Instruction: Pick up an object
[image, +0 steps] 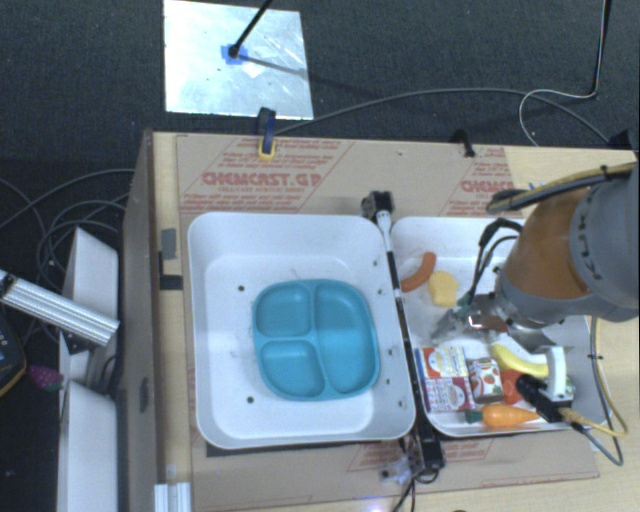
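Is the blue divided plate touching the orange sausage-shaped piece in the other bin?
Apart. The camera view shows the blue plate in the left bin, the orange piece across the divider.

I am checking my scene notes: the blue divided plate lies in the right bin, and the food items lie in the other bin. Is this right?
Not quite. The camera view shows the blue divided plate in the left bin; the food items lie in the right bin.

One fixed overhead view, slanted down over both bins (300, 235)
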